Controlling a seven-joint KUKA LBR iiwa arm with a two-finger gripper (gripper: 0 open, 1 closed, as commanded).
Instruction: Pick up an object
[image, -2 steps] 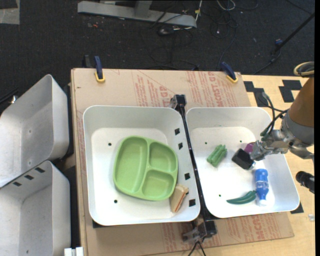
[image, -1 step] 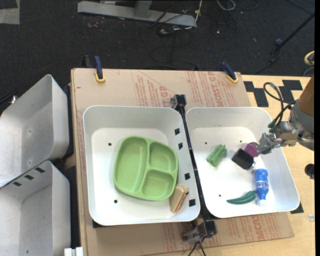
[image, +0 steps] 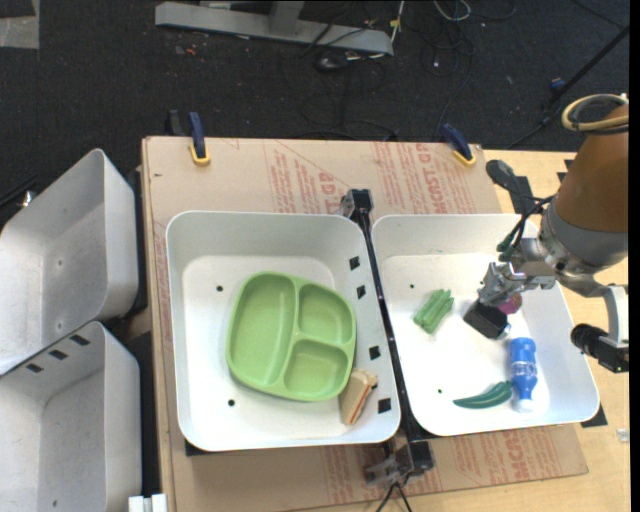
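Gripper (image: 492, 305) positioned low in right bin (image: 420, 240), claw state can't be told, purple-black obj (image: 491, 316) seen at its tip, green block (image: 434, 310) to its left, blue bottle (image: 522, 371) and green pepper (image: 483, 397) nearer front, divided green plate (image: 291, 336) in left bin (image: 200, 250).

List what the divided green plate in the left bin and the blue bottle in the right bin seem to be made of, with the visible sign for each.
Divided green plate: probably moulded plastic, matte to satin; one even pale green, with soft rounded ridges between its compartments.
Blue bottle: likely plastic, somewhat glossy; a bright blue body with a paler end, though it is too small to be sure.
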